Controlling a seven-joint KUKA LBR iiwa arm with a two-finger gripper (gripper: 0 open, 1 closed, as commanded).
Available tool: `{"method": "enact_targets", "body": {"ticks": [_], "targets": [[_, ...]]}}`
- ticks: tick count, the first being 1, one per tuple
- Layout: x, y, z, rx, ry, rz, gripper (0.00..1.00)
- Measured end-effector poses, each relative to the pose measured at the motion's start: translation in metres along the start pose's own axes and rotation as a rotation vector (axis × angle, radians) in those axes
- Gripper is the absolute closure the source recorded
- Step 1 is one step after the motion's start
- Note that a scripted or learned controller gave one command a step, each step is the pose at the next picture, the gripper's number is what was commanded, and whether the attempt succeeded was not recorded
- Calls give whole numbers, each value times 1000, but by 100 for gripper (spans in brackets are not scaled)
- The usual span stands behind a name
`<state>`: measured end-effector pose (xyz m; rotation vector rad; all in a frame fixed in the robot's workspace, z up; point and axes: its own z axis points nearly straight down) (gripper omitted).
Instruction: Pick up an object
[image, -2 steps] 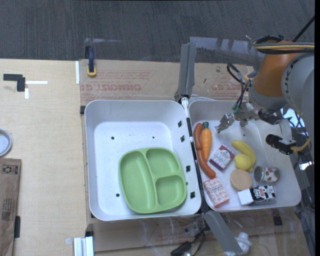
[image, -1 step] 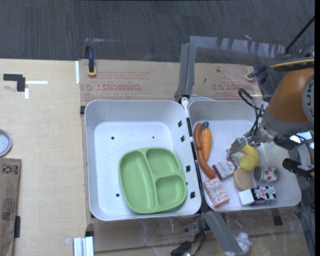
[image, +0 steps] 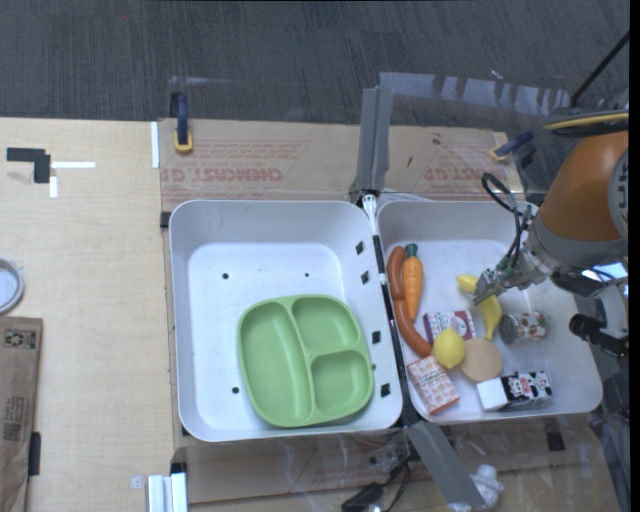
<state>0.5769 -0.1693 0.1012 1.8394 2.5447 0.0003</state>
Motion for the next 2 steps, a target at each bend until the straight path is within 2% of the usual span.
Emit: {"method": "enact_targets", "body": {"ticks": [1,2], "targets": [[-15,8,-42,1,0,195,100],[-16,8,-51,1,-1,195,100]]}}
